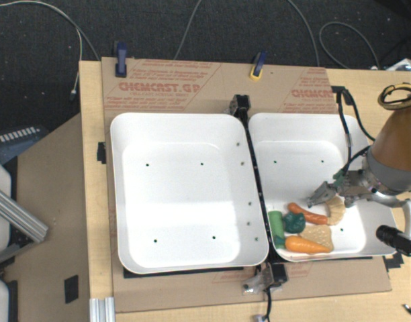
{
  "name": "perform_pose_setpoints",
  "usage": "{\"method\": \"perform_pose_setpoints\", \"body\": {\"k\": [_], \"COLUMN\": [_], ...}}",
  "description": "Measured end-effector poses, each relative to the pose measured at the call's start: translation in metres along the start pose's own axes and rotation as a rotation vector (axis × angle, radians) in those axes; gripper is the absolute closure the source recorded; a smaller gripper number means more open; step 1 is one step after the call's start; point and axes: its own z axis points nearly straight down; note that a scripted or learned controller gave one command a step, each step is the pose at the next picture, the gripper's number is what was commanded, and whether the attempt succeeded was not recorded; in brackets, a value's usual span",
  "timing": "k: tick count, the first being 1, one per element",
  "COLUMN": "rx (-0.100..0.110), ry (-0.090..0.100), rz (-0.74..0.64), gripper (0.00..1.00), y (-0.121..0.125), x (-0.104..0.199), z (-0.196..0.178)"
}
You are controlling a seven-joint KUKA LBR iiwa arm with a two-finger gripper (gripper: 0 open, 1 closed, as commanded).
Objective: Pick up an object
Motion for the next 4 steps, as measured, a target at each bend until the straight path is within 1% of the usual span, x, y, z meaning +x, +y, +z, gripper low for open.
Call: {"method": "perform_pose_setpoints", "body": {"k": [1,2,3,4], "rx": [0.003,0.006,0.002,-0.005], "ry": [0.0,0.001,0.0,-0.001], "rz": [0.0,-0.001,-0.001,0.001], "gripper": [0.0,0.0,0.0,0.0], "y": [-0.015,-0.004,0.037,0.081], "x": [0.022,0.056,0.071,0.059], "z": [-0.01,0.053,0.051,-0.044]}}
